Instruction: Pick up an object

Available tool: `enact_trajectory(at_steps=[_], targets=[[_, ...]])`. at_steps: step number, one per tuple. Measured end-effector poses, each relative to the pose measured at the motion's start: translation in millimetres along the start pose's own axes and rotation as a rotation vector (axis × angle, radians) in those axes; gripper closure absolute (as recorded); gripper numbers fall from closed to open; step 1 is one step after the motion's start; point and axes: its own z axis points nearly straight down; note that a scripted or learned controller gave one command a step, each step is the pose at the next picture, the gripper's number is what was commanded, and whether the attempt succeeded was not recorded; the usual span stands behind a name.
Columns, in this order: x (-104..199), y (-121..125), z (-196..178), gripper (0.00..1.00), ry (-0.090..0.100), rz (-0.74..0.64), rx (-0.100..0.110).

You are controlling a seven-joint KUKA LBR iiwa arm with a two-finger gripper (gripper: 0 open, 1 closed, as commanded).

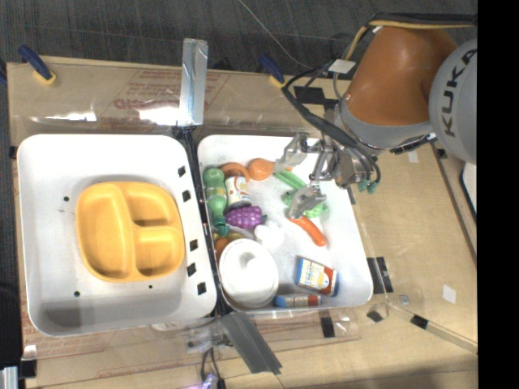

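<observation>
The gripper [302,186] hangs in the right bin [350,241], fingers apparently apart over a green toy [302,203]. An orange carrot [311,231], purple grapes [244,215] and a white cup [247,270] crowd nearby.

Light fell evenly from above, bright without being harsh. The two white bins [49,298] were close to overexposed, and the white bowl [247,272] nearly merged with its bin's floor. A soft grey shadow lay in the left bin's near-left corner. Glare streaked the clear plastic [138,108] along the tabletop's [422,241] far edge. Focus was moderate; small items looked slightly soft and grainy.
</observation>
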Motion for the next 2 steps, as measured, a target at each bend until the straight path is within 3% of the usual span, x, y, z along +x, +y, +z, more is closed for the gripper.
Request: enact_trajectory(at_steps=[1,2], targets=[[9.1,-63.4,174.4,0.0,-0.002,-0.148,-0.001],[-29.8,-87.5,161.1,0.0,-0.004,-0.029,0.0]])
